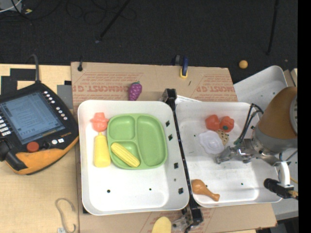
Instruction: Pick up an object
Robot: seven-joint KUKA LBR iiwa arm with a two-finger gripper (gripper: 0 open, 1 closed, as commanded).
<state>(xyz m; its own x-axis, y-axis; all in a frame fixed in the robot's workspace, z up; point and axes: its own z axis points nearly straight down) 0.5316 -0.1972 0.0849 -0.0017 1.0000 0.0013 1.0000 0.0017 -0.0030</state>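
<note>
My gripper (224, 156) hangs low over the middle of the right bin (243, 191), reaching in from the right. Just to its upper left lies a pale translucent object (210, 141), close to the gripper tip. Behind that sit a red tomato-like toy (213, 122) and a red pepper-like toy (226, 124), side by side. A brown drumstick (204, 189) lies at the bin's front left corner, well apart from the gripper. Nothing shows as being held.
The left bin (126, 193) holds a green divided plate (146, 140) with a corn cob (125, 154), a yellow bottle (101, 150) and an orange toy (99, 122). Purple grapes (134, 91) lie on the cardboard behind. A teach pendant (34, 125) sits far left. A yellow item (162, 224) lies at the front.
</note>
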